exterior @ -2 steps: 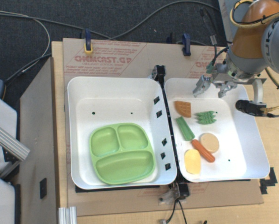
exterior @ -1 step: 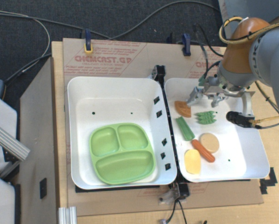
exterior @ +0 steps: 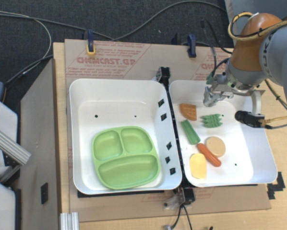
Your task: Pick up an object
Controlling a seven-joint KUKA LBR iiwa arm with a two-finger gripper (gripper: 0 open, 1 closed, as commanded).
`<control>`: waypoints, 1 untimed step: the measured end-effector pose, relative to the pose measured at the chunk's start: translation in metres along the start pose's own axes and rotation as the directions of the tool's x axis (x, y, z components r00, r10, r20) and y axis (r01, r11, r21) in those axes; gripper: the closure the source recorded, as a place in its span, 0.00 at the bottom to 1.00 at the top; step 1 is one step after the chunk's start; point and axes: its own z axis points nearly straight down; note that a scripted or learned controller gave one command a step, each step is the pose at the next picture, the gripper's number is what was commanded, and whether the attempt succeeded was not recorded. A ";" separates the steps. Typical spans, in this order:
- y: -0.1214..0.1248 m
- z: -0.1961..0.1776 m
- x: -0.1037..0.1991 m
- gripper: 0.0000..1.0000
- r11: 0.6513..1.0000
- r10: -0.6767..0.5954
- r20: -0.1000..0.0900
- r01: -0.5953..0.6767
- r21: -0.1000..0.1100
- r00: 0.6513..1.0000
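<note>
A grey KUKA arm [exterior: 273, 47] with an orange band reaches in from the right over the right-hand white bin [exterior: 258, 162], its two-finger gripper [exterior: 211, 99] hanging above the bin's far half, near the bin's back wall. Whether the claw is apart or together cannot be told from this angle; nothing is seen between it.

Toy food lies scattered on the bin floor below and in front of the gripper. An orange-brown wedge [exterior: 188, 111] sits just left of the gripper, near the divider. A leafy green piece [exterior: 212, 120] lies just in front of the gripper tip. A green pod-like vegetable [exterior: 191, 132] lies slantwise beside the divider. Nearer the camera, a round tan piece [exterior: 215, 145] touches an orange carrot-like stick [exterior: 209, 154], and a yellow piece [exterior: 198, 166] rests at the bin's near edge.

The left-hand white bin [exterior: 86, 104] holds a green three-compartment tray [exterior: 126, 156] in its near half. Both bins rest on a cardboard sheet [exterior: 110, 56] clamped to the bench, with dark cables [exterior: 134, 25] trailing behind.
</note>
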 end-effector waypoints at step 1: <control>0.003 -0.065 -0.001 1.00 1.000 -0.001 0.002 0.001 -0.006 1.000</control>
